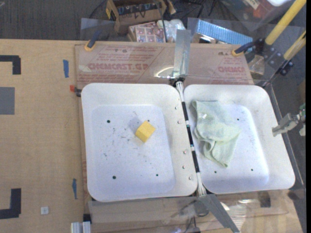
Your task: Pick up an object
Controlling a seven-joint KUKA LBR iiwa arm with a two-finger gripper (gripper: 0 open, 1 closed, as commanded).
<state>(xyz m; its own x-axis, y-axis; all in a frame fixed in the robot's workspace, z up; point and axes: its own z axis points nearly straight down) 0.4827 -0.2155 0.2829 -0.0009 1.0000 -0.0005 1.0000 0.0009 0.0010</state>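
Observation:
A small yellow block (pixel 145 131) lies in the left bin (pixel 97 178), a little above its middle. A crumpled pale green cloth (pixel 215 133) lies in the left half of the right bin (pixel 262 174). At the view's right edge, a grey piece of my gripper (pixel 288 123) pokes in over the right bin's right rim. It is well apart from the cloth and far from the block, and nothing is visible in its hold.
A metal divider strip (pixel 188 140) runs between the two bins. Clear plastic panels (pixel 126 66) with clamps stand behind the bins. Boxes and clutter (pixel 146 18) lie beyond them, and yellow poles (pixel 286 16) stand at the upper right.

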